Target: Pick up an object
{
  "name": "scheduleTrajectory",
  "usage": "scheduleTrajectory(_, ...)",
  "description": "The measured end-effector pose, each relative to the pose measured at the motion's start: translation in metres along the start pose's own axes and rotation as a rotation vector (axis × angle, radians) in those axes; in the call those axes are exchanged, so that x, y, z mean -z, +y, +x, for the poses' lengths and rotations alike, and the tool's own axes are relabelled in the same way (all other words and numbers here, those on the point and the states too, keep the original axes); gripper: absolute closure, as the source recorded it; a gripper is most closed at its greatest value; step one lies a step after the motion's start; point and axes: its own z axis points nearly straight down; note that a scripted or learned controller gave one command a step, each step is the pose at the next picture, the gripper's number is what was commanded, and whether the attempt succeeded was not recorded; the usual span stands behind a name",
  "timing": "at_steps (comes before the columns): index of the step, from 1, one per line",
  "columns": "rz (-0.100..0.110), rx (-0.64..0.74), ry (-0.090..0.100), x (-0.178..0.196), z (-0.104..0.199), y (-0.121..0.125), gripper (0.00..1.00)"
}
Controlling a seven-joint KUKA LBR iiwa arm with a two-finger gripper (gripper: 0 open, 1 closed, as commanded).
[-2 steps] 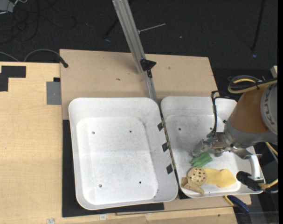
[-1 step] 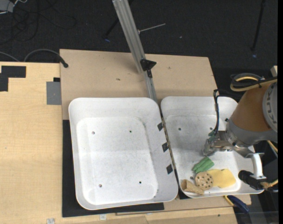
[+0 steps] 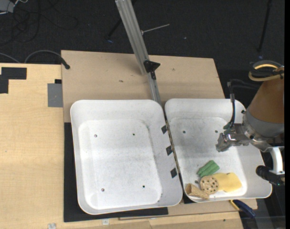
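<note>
Over the right bin (image 3: 192, 113), the pincer (image 3: 224, 142) hangs above bare white floor, well apart from the objects it is meant to choose from. Whether it is open or closed cannot be told from this angle, and nothing is seen held in it.

The pickable things lie bunched in the near corner of the right bin: one green piece (image 3: 208, 168), one round brown cookie-like disc (image 3: 209, 183) dotted with dark spots, one yellow wedge (image 3: 229, 182) and one tan cracker-like piece (image 3: 198, 191) — four in all, touching or nearly so. The left bin (image 3: 82, 113) sits alongside on the surface (image 3: 25, 142); two bins in total.

To do this step well, the arm would probably need to travel toward the camera-side corner and come down on a piece with free edges. The green one, at the top of the cluster, looks the easiest to straddle without nudging its neighbours — the cracker, tight against the bin wall, the hardest.
</note>
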Motion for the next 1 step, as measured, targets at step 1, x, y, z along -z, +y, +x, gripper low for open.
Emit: scheduleTrajectory(1,-0.001,-0.001,-0.001,0.0582,-0.0092,-0.0033,1.0)
